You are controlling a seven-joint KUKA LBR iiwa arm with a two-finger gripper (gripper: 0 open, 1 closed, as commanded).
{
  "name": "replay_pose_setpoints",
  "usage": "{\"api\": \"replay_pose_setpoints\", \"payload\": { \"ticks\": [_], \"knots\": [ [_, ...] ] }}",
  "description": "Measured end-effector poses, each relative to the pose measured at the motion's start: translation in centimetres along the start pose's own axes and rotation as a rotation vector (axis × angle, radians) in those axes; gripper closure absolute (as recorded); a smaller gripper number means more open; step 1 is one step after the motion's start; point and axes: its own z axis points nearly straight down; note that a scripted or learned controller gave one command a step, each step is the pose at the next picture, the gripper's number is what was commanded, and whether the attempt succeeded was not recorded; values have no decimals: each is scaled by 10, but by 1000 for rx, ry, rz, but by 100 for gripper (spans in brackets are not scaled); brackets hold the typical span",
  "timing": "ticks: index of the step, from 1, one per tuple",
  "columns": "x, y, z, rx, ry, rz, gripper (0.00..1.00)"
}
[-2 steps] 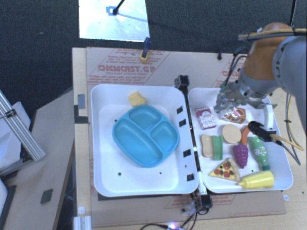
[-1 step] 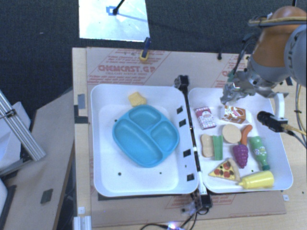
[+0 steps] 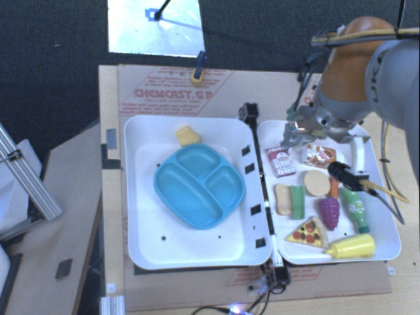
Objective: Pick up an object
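Observation:
My gripper (image 3: 294, 130) hangs low over the far left part of the right bin (image 3: 387, 241), under the grey and orange wrist. Just in front of it lies a red snack packet (image 3: 281, 161), with a red and white packet (image 3: 321, 155) to its right. I see nothing held. Nearer the front lie a round tan cookie (image 3: 317, 183), a bread piece (image 3: 283, 199), purple grapes (image 3: 329, 212), a green bottle (image 3: 355, 209), a pizza slice (image 3: 308, 233) and a yellow bottle (image 3: 351, 246).
The left bin (image 3: 141, 241) holds a blue divided plate (image 3: 199, 184) and a small yellow piece (image 3: 188, 135) at its far side. A black divider (image 3: 259, 182) runs between the bins. Cables (image 3: 384, 192) trail over the right bin's right edge.

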Motion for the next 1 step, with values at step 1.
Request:
{"api": "replay_pose_setpoints", "payload": {
  "ticks": [1],
  "knots": [
    [29,-9,-14,-1,0,2,100]
  ]
}}
